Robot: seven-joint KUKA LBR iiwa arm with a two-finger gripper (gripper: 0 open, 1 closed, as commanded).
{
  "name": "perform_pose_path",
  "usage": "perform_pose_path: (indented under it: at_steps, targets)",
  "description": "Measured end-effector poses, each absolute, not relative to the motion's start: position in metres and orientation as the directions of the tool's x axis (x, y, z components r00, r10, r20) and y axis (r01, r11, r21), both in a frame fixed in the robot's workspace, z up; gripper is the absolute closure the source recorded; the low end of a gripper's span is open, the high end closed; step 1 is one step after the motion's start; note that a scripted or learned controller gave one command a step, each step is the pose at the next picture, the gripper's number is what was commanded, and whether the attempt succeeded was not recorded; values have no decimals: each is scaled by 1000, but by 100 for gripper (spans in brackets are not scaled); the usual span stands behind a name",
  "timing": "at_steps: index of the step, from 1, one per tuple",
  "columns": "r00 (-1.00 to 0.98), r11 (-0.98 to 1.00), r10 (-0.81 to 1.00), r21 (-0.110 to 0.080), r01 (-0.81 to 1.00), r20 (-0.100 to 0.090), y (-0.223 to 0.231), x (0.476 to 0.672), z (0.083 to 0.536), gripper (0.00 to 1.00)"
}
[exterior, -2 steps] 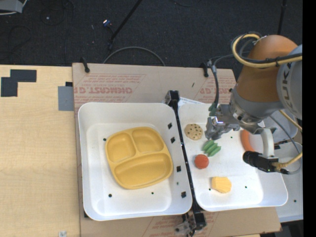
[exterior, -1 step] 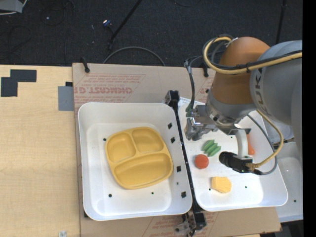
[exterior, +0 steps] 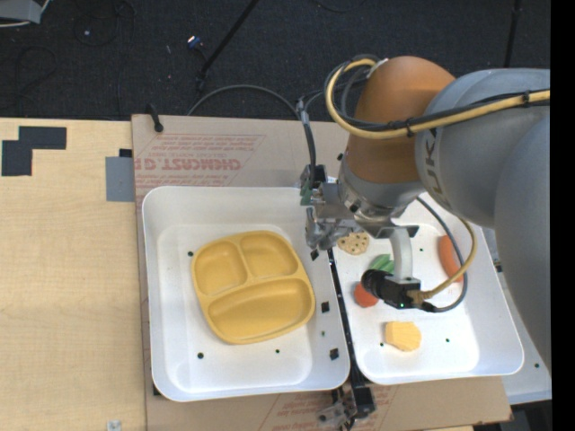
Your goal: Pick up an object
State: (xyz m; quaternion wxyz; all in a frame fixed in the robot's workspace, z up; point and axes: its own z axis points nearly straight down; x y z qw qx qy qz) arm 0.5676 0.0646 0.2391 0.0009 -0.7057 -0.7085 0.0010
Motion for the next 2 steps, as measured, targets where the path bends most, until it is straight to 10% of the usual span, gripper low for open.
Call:
perform_pose_path:
  at_steps: [1,2]
  targets:
    - [-4,4,1000,-4,1000,0,109,581,225,100]
    - [-2,2,1000,-4,1000,-1,107,581,226,0]
